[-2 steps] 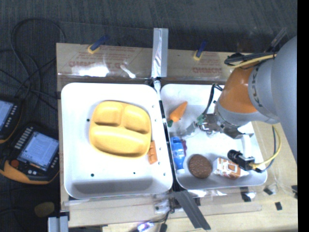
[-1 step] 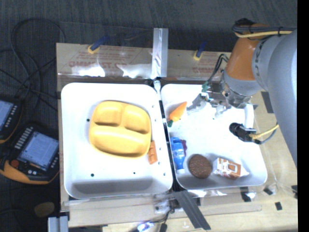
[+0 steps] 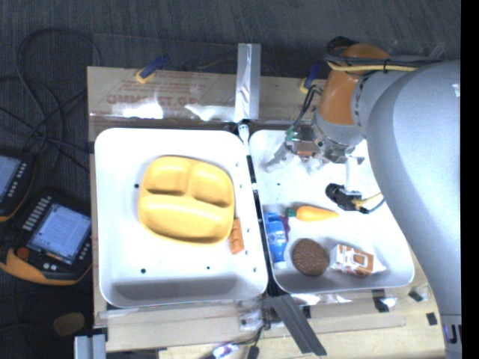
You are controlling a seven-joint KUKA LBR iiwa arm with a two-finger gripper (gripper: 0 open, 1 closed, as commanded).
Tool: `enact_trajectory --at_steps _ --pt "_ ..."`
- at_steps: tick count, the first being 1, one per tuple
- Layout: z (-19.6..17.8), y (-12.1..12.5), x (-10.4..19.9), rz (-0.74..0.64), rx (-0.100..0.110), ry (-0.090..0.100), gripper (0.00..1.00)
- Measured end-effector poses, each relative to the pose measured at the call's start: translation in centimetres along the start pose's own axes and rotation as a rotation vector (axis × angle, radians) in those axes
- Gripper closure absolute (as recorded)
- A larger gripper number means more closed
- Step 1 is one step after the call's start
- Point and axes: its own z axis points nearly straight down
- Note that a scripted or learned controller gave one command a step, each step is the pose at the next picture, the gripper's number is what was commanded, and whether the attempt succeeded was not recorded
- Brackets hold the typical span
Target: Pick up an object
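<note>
Arm (image 3: 419, 155) is seen reaching in from the right, orange band above the wrist; gripper (image 3: 303, 146) is positioned over the far end of the right bin (image 3: 400, 271), above bare white floor; whether it is released, clenched or grasping cannot be told from this view. Candidate objects are grouped at the near end of the right bin: carrot (image 3: 314, 214) lying crosswise; blue bottle (image 3: 275, 236) along the left wall; brown round cookie (image 3: 309, 256) just beside it; orange-and-white carton (image 3: 353, 259) to the right of the cookie. Left bin (image 3: 120, 275) is occupied by a yellow divided tray (image 3: 185, 198); a small orange piece (image 3: 236, 238) lies at its right edge.
</note>
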Motion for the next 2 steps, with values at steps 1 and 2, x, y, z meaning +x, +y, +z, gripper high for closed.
enact_trajectory --at_steps 1,2 --pt "-4.2 -6.0 -1.3 -0.248 0.01 0.005 0.0" --pt "-0.1 -10.9 -5.7 -0.237 -0.001 0.006 0.0"
